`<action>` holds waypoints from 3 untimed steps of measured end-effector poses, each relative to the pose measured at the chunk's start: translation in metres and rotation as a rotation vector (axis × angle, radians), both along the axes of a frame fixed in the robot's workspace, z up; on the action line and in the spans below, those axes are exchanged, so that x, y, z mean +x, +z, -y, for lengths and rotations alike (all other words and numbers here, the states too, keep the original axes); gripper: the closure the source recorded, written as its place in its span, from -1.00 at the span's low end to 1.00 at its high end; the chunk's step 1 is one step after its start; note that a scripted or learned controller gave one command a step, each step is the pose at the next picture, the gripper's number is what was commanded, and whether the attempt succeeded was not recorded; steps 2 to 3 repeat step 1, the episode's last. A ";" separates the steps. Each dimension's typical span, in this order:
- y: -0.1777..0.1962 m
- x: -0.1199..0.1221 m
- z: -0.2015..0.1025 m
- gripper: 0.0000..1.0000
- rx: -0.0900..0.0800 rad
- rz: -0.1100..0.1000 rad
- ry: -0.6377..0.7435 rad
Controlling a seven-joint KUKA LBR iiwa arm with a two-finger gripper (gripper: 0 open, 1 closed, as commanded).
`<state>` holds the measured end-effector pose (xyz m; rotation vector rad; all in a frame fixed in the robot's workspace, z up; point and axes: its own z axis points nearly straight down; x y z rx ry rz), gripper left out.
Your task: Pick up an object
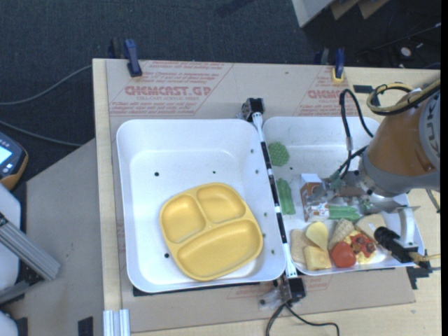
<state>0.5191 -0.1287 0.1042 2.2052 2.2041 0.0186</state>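
Inside the left bin (140,145) lies one yellow tray (210,231); pincer (343,196) grip cannot be told.

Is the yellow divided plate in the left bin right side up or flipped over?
Right side up. The yellow plate shows its three hollow sections facing the camera, lying flat on the floor of the left bin.

The scene was lit evenly and brightly from above. The white bins (140,187) were nearly washed out, with soft glare seen on the yellow tray (210,231). Only faint shadows were cast. Slight softness and compression blur were noted throughout.
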 end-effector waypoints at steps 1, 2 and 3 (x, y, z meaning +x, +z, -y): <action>-0.006 0.072 -0.024 -1.00 0.000 -0.004 0.003; -0.006 0.072 -0.024 -1.00 0.000 -0.004 0.003; -0.006 0.072 -0.024 -1.00 0.000 -0.004 0.003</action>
